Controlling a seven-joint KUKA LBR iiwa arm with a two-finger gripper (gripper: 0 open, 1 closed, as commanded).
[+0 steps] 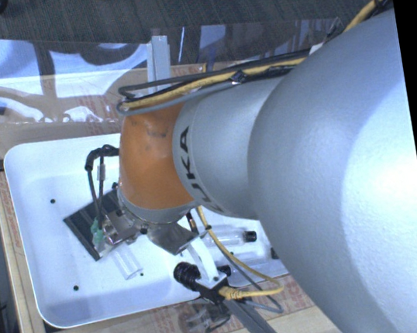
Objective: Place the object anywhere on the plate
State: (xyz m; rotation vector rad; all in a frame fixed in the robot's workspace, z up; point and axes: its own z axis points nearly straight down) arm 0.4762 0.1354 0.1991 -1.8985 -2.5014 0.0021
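Arm (270, 160) hangs low over white bin (38, 228), wrist above dark plate (80, 221).

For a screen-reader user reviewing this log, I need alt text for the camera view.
A large grey robot arm with an orange band reaches from the right over a shallow white bin, covering much of it. Its gripper hangs low over the bin floor, beside a dark flat piece.

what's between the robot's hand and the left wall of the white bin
Bare white bin floor between the hand and the left wall, apart from small dark dots, in the camera view.
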